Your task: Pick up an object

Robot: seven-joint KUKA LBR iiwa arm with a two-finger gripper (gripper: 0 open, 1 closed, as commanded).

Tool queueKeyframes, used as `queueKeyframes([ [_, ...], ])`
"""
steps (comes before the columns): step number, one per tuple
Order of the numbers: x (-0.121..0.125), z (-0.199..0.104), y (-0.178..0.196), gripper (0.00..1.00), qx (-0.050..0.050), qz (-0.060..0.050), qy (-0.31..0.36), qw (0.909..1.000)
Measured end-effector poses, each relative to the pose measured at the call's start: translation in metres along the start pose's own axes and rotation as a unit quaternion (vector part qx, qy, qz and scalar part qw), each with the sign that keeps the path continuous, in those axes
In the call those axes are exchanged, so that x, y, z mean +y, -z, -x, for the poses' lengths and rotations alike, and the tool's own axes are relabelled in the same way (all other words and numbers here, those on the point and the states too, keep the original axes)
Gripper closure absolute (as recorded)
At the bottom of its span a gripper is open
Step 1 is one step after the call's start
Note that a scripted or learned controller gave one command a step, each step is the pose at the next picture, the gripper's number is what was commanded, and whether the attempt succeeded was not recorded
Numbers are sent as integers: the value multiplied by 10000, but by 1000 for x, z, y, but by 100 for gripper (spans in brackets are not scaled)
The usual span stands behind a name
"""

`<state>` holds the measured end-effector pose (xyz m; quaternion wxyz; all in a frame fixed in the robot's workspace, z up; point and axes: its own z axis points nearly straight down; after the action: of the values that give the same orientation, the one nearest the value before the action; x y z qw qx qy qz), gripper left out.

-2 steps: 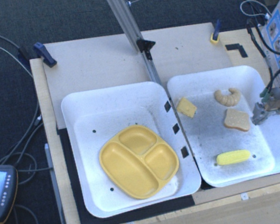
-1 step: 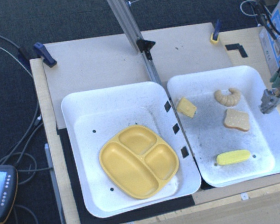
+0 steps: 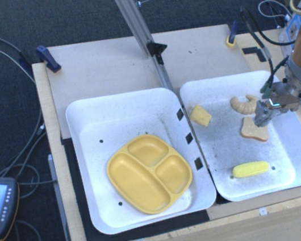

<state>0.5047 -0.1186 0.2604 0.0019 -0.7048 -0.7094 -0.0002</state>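
The gripper point(image 3: 263, 114) is being held low over the right bin point(image 3: 297, 137), reaching in from the right edge of the camera view. Directly beneath and just left of its tip, a flat tan slice of toast point(image 3: 253, 130) is lying on the bin floor; the gripper appears to be touching or nearly touching the slice's upper right corner, but contact cannot be confirmed. Nothing is seen between its tips, and whether it is set wide or narrow cannot be told from this angle.

Just above the toast, near the gripper's left side, a curved brown croissant point(image 3: 243, 104) is resting against the far part of the bin. Farther left, close to the divide between the bins, a small yellow block resembling cheese point(image 3: 200, 116) is lying on its own. Along the near side of the same bin, well apart from the gripper, a yellow corn cob point(image 3: 251, 169) is lying on its side, its length running left to right.

The left bin point(image 3: 89, 151) is being occupied by a single yellow compartment plate point(image 3: 149, 172), set toward the bin's near right corner and turned at an angle; its three sections are holding nothing visible.

Both bins are being carried side by side on the pale bench point(image 3: 106, 67), with a metal pole point(image 3: 133, 16) rising at the far side between them and blue clamps point(image 3: 47, 58) fixed at the far corners.
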Motion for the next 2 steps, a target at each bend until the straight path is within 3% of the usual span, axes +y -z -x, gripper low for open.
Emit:
queueKeyframes([
  [2, 22, -102, 2, 100, -3, 17, 5, 10000],
])
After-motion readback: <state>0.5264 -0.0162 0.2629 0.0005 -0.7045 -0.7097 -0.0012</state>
